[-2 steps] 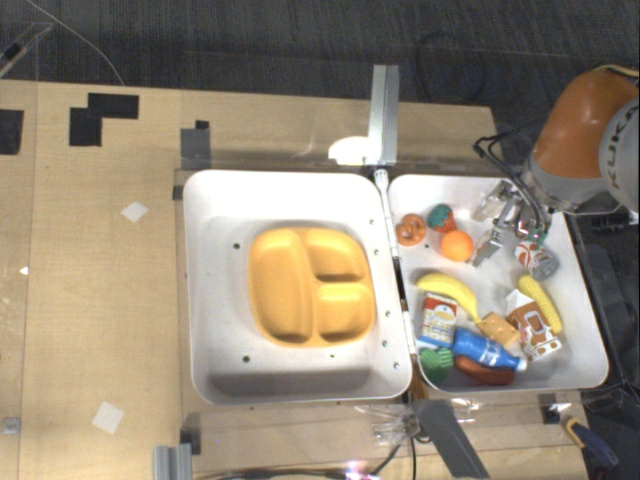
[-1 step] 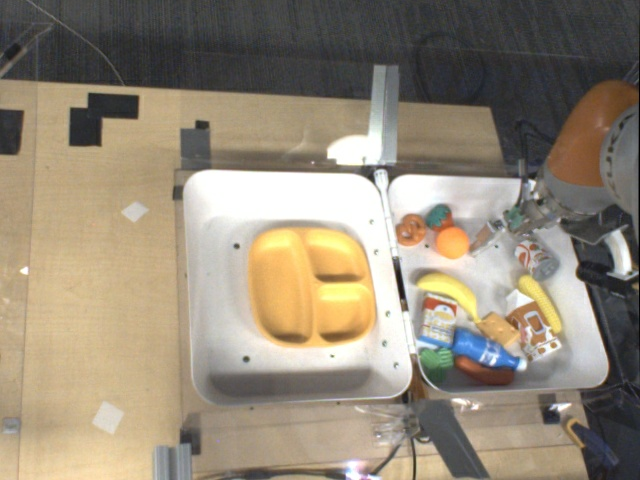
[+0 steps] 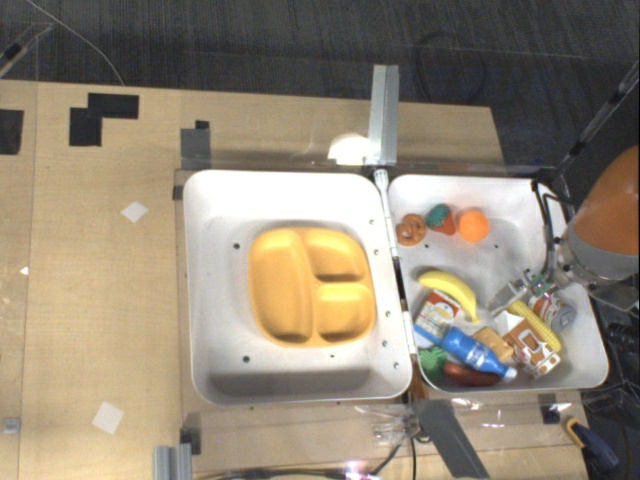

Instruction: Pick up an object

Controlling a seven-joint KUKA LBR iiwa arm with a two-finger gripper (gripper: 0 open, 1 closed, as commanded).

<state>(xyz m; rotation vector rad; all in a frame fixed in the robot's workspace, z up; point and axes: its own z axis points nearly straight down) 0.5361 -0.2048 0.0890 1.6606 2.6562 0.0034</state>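
Observation:
The right bin (image 3: 520, 200) holds several toy foods. At its far side lie a brown doughnut (image 3: 410, 230), a red and green strawberry (image 3: 439, 218) and an orange (image 3: 473, 226). A banana (image 3: 448, 290) lies mid-bin, above a small carton (image 3: 434, 318), a blue bottle (image 3: 470, 350) and a dark red piece (image 3: 468, 373). A yellow corn cob (image 3: 535, 323) and a brown-and-white pack (image 3: 532, 348) lie to the right. My gripper (image 3: 520, 291) reaches in from the right, low over the bin, just above the corn cob and right of the banana. Nothing is visibly held in it.
The left bin (image 3: 215, 268) contains a yellow divided tray (image 3: 310, 286). A metal post (image 3: 384, 113) stands behind the wall between the bins. The arm's orange band (image 3: 610, 213) hangs over the right bin's right rim. Cables run along the right edge.

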